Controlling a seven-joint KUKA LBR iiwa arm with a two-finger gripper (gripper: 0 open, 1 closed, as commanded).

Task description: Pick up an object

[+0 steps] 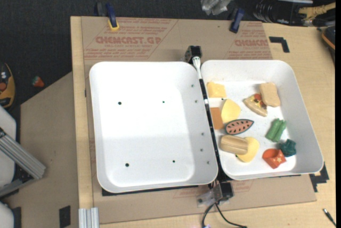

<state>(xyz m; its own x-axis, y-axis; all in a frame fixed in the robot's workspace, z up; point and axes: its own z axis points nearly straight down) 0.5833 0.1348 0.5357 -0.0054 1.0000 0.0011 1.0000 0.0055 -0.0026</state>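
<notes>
The fingers [217, 3] hang up high at the top, past the back edge of the desk [133, 35], well apart from the toys. I cannot tell if they are open or closed. Two white bins sit side by side. The left bin [101, 115] has small dark dots on its floor. The right bin [298, 110] holds toy food: a yellow cheese slice [216, 89], a green pickle [275, 130], a red strawberry [273, 157] and a watermelon slice [238, 127].
</notes>
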